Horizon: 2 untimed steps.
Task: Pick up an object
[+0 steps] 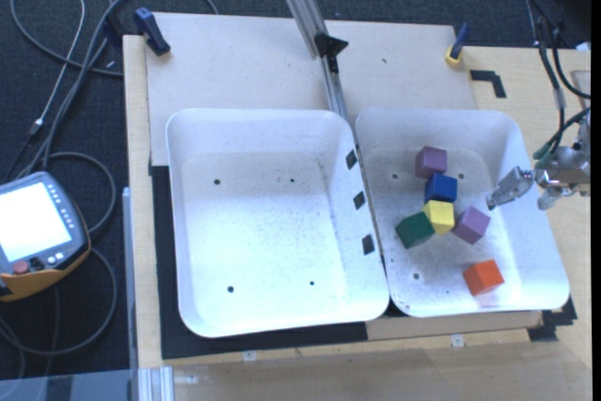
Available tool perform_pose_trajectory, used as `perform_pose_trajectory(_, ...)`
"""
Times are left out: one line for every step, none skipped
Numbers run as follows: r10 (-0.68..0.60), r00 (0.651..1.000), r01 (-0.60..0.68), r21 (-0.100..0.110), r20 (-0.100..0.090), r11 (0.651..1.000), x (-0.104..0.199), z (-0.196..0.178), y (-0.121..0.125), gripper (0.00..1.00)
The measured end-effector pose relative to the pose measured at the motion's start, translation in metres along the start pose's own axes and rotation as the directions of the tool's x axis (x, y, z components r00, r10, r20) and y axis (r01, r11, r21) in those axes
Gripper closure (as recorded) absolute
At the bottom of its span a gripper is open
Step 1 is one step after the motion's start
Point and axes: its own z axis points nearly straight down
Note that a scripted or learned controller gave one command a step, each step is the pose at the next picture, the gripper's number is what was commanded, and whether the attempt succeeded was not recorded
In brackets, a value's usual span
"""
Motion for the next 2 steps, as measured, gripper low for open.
perform_pose_trajectory(-0.006, 1.0, 0.006, -0.009, 0.002, 1.0, 0.051, -0.071, -0.014, 0.0)
perform_pose_trajectory(-0.003, 1.0, 0.003, -0.006, 0.002, 1.0, 0.069, -0.085, -0.015, 0.0)
